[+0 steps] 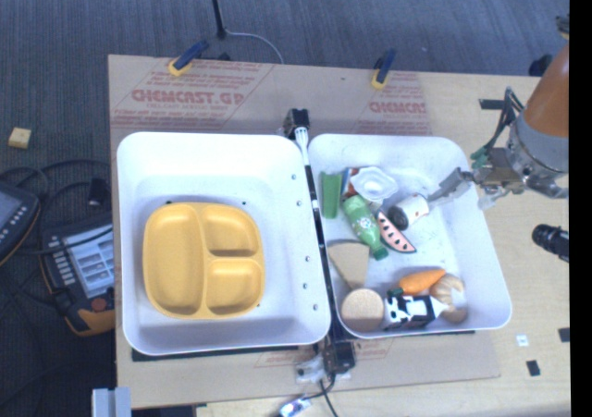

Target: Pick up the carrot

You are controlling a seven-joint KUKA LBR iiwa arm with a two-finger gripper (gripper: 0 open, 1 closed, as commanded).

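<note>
The small orange carrot (424, 280) lies crosswise, well below and left of the jaws (455, 183), whose state cannot be told.

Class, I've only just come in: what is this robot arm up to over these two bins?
The arm is after the carrot, which lies among toy food near the front of the right bin. The gripper hovers over that bin's far right side, well short of the carrot, holding nothing. The left bin holds a yellow divided plate.
</note>
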